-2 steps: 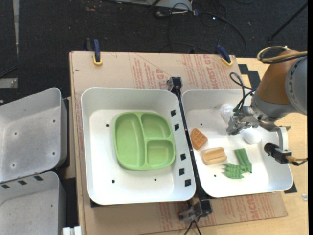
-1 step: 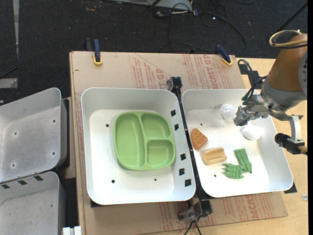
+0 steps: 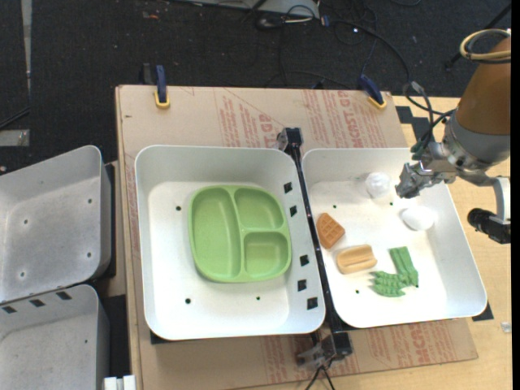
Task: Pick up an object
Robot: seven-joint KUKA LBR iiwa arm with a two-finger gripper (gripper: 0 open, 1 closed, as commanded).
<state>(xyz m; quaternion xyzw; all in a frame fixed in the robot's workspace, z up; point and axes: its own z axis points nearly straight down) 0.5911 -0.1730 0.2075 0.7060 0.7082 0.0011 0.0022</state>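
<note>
Cardboard (image 3: 244, 120) is covering the table under two bins; cables (image 3: 357, 23) are trailing across dark floor; end effector (image 3: 409, 183) state unclear.

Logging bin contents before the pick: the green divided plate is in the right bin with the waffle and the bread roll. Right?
Not quite. The camera view shows the green divided plate alone in the left bin; the waffle and bread roll are in the right bin.
</note>
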